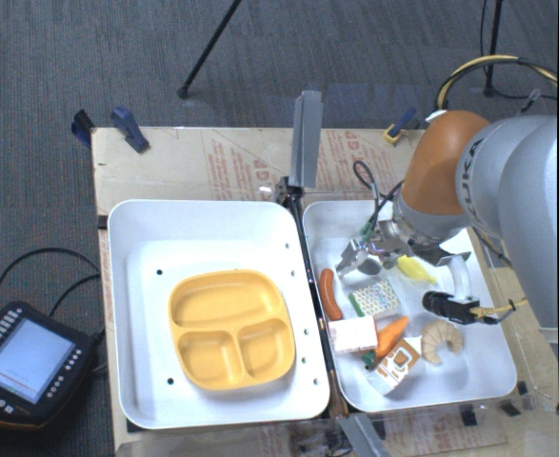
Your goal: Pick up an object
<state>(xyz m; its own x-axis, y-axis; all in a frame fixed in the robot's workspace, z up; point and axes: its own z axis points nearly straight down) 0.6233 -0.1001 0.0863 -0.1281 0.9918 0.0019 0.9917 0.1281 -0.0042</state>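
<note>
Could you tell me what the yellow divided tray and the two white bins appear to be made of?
The yellow divided tray looks like moulded plastic: one even colour, rounded compartment walls, a soft sheen. The left bin and the right bin also look like plastic, smooth, glossy white with rounded corners, though enamelled metal cannot be ruled out.

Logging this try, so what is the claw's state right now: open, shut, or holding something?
Claw: cannot be told from this view. It hangs over the right bin, above the hot dog and the patterned green-white packet.
</note>
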